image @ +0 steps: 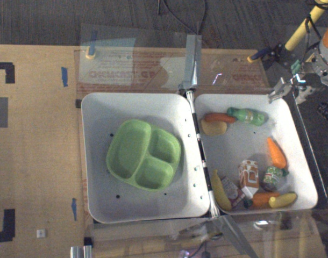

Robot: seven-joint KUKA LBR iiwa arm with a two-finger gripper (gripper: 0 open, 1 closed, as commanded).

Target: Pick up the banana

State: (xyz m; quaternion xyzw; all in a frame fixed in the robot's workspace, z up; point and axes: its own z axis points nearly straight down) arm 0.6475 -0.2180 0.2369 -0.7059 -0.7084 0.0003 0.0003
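End effector point(293, 86) is hovering over the right bin's point(306, 160) far right corner; finger state unreadable. Banana point(221, 191) is lying at that bin's near left edge, well apart from it.

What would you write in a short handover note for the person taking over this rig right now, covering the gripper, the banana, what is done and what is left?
Gripper: above the far right corner of the right bin, holding nothing; its fingers are too small and blurred to read.
Banana: lying in the right bin at its near left side, along the wall by the left bin, beside a small carton.
Done: nothing yet; the banana is untouched.
Left: bring the gripper across to the banana, grasp it and lift it out.
Note: a second yellow item lies at the near right corner; do not confuse it.
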